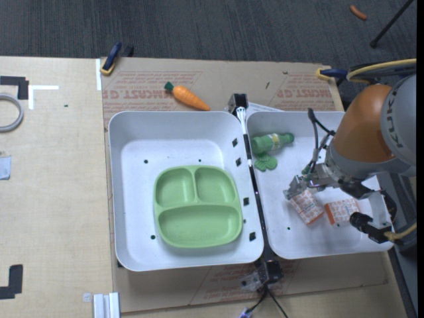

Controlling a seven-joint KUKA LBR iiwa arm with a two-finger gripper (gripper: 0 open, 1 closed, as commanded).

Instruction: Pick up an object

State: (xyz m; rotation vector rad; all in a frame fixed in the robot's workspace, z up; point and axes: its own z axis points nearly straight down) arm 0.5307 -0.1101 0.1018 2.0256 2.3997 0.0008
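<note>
Gripper is down in the right bin, right on a small packet near the bin's front edge. Can't tell how it's set. A second packet lies just beside, so it might nudge that or slip off the flat wrapper

Pretty clearly a robotics lab setup, not anybody's kitchen. The table is plain light wood with black tape marks stuck on it, and a sheet of printed cardboard sits under two shallow white bins clipped side by side. A grey industrial arm with an orange band reaches in, cables trailing off it. The stuff lying around is test-prop stuff: a toy carrot, a green divided plate, a small green bottle. Dark office-type carpet beyond the table.
</note>
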